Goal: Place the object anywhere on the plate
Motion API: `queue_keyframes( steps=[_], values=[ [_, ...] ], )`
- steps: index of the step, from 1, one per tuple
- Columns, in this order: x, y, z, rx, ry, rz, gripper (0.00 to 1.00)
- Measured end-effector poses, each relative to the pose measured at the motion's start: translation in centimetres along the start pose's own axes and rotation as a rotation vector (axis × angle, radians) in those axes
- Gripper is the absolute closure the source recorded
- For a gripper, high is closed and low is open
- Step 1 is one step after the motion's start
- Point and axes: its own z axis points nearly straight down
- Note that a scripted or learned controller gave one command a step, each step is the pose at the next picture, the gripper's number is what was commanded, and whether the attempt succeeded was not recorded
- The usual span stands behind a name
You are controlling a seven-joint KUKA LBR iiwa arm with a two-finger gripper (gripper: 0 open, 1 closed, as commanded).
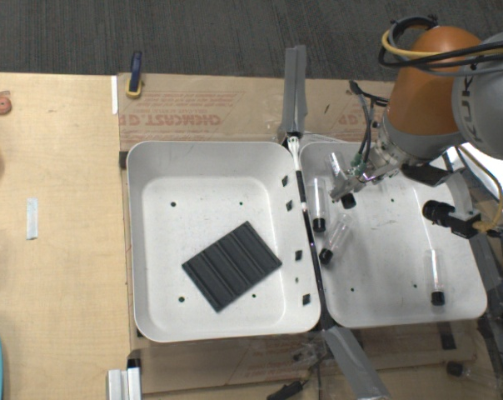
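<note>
Left bin holds a dark ribbed plate, lying diagonally.

Bright, even overhead light, sharp focus.
The white bins at centre frame look slightly washed out; shadows stay soft; the orange band carries a mild sheen at upper right.

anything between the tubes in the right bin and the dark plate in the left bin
Yes: the raised rims where the two bins meet run between the tubes and the plate. On the left bin's floor nothing visible lies around the plate. The gripper hovers over the right bin near the tubes.
</note>
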Motion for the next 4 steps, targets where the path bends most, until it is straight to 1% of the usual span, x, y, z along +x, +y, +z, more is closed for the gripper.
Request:
queue_keyframes(
  steps=[1,2,3,4],
  values=[
    [8.0,-0.7,0.0,0.001,0.001,-0.186,1.0],
    [13.5,0.3,0.0,0.001,0.001,-0.461,1.0],
    [13.4,0.3,0.0,0.001,0.001,-0.46,0.0],
    [13.2,0.3,-0.9,0.001,0.0,-0.454,1.0]
  ],
)
